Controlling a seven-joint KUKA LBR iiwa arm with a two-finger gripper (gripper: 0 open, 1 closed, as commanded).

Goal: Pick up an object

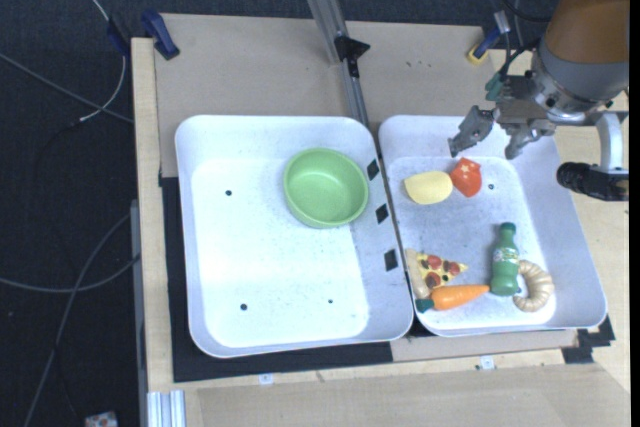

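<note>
- The gripper (494, 141) hangs over the far edge of the right bin (570, 245), its two dark fingers (468, 135) spread wide apart with nothing between them.
- The tomato (466, 177) lies just below the gripper, near the bin's far edge and apart from the fingertips.
- The lemon (428, 187) touches the tomato on the side toward the left bin; both sit in the far half of the right bin.
- Open white floor lies between this pair and the near group, and more along the right wall of the bin.
- The bottle (505, 260) lies near the near-right corner, its cap pointing to the far edge.
- The pretzel (534, 286) presses against the bottle's base, close to the near rim.
- The carrot (459, 296) lies along the near edge, its thick end touching the bottle.
- The pizza slice (434, 268) sits by the near-left corner, tight to the wall shared with the left bin, just above the carrot.
- The left bin (220, 245) holds a green bowl (325, 187) upright near its far-right corner; the rest of its floor is bare white.
- A metal pole (325, 0) slants across the bench (250, 65) toward the gap between the bins.
</note>
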